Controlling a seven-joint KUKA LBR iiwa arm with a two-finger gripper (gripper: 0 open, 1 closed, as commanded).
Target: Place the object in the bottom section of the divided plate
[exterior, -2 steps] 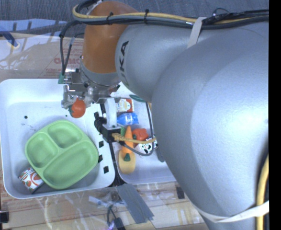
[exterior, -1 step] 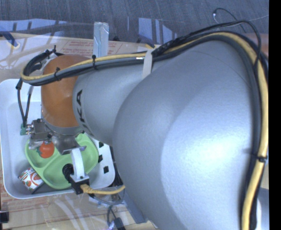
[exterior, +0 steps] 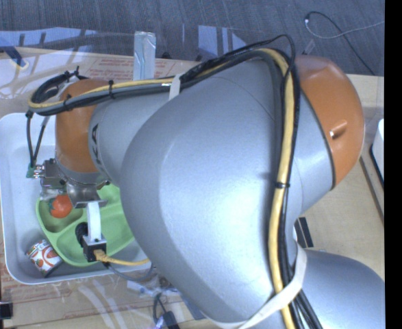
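Observation:
A green divided plate [exterior: 116, 219] lies in the left white bin [exterior: 10, 184], partly covered by my arm. A small red-orange round object [exterior: 61, 207] sits over the plate's left part, right under my gripper [exterior: 59, 192]. The gripper points down at the plate's upper left, and its tip touches or nearly touches the round object. The wrist hides how the object is gripped. Most of the plate's right side is behind the arm.
A small orange-and-white patterned can [exterior: 43, 256] lies in the bin's front left corner, just off the plate's rim. The large grey arm body [exterior: 235, 184] covers the right of the left bin and nearly all of the other bin.

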